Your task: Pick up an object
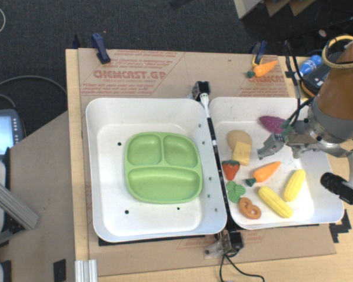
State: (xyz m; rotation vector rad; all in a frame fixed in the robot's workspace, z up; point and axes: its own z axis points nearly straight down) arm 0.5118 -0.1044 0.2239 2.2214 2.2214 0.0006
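From my remote seat, the gripper (272, 146) hangs low over the right bin (323, 216), its grey fingers spread somewhat apart with nothing between them. It sits in the gap between the toys: the yellow cheese wedge (242, 153) is just to its left, the purple eggplant (272, 123) just behind it, and the orange carrot (266, 171) just in front and below. A tan potato (237, 138) touches the cheese from behind. Farther out lie a strawberry (230, 169), a green leafy piece (236, 189), a pretzel (249, 208), and two corn cobs (275, 201) (294, 184) toward the near edge. The left bin (100, 157) holds only a green divided plate (163, 167), well apart from the action. A second carrot (262, 69) lies outside on the bench (135, 69).

My worry is that the fingers sit over bare floor between three candidates. If I close here, I judge they could snap on nothing, or nudge the carrot sideways. The cheese pressing against the potato could also mean a pinch catches both and drops one. The carrot's tapered shape may squirt out of a loose grip.
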